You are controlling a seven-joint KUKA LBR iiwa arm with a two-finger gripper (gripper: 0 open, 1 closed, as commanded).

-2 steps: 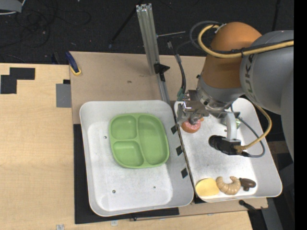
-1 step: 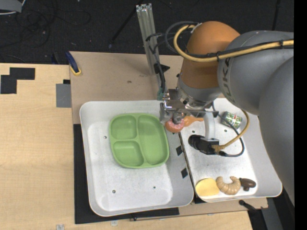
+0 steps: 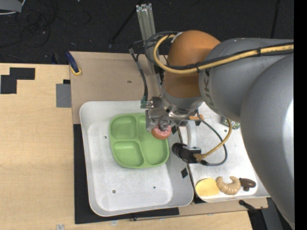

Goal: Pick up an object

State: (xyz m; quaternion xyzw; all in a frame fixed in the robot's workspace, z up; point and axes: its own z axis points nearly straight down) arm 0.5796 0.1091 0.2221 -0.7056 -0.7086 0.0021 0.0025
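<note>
On the bench, at the left, the left bin (image 3: 96, 186) holds a green divided tray (image 3: 136, 143) with three compartments, lying toward the bin's far right corner. At the tray's right rim, a small pink rounded object (image 3: 161, 132) sits directly under the gripper (image 3: 159, 125), in contact with or very close to its lower end; whether it rests on the tray rim or hangs clear cannot be told. The pincer's state cannot be told, since the wrist housing hides it. Above, the arm (image 3: 240, 80) with its orange band (image 3: 189, 47) reaches in over the divider between the bins. Farther right, the right bin (image 3: 240, 162) carries a yellow piece (image 3: 206, 188), a tan curled object (image 3: 229, 185) just beside it and a dark brown piece (image 3: 247, 182) at its end. Judged step: the grasp itself, at or just around closure on the pink object. The next move calls for a straight vertical lift, slow enough to confirm that the object rises with the tool and clears the tray rim.
</note>
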